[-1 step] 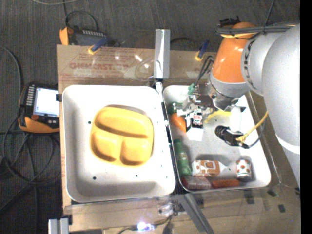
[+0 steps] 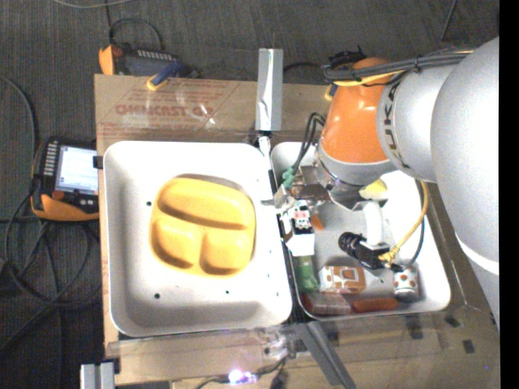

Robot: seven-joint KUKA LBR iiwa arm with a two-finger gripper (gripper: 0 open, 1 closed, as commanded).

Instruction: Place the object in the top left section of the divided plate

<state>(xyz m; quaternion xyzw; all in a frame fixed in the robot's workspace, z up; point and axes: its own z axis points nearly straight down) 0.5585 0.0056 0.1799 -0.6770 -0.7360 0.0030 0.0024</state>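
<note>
A yellow plastic divided plate (image 2: 203, 221), with one wide section across its upper part and two smaller sections below, was seen lying in the shallow white left bin (image 2: 130, 298), at the centre left of the frame. The grey arm with the orange band (image 2: 357, 136) was reached in from the right, over the upper part of the shallow white right bin (image 2: 434, 290). The gripper (image 2: 298, 217) was positioned at that bin's left edge, just beside the wall between the two bins; whether it was spread or pressed together could not be told. The loose objects were gathered along the lower edge of the right bin: a green elongated object (image 2: 306, 272) just below the gripper, a small orange-and-white box (image 2: 340, 279), a reddish-brown elongated item (image 2: 357, 305) and a small white-and-brown cylinder (image 2: 405, 282). Which of them was the task's object could not be told.
</note>
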